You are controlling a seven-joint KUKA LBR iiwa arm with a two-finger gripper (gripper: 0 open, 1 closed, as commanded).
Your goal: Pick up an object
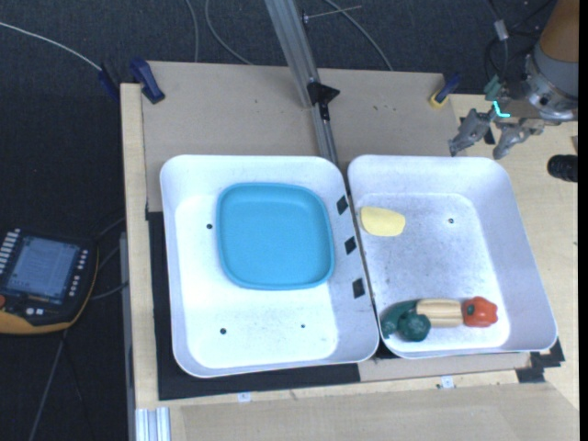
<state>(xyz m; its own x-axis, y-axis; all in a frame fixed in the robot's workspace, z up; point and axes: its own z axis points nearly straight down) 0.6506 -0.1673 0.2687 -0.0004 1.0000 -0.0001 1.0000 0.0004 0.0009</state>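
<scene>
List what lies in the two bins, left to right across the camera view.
Blue plate → yellow piece → dark green vegetable → tan roll-shaped piece → red tomato-like piece.

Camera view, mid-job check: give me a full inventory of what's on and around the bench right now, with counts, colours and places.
White bins: 2, side by side on the bench.
Plate: 1, blue, in the left bin.
Yellow piece: 1, right bin, upper left.
Green item: 1, right bin, near edge.
Tan item: 1, between the green and red ones.
Red item: 1, right of the tan one.
Handheld pendant: 1, floor, far left.
Gripper: 1, open, above the bench beyond the right bin, holding nothing.
</scene>
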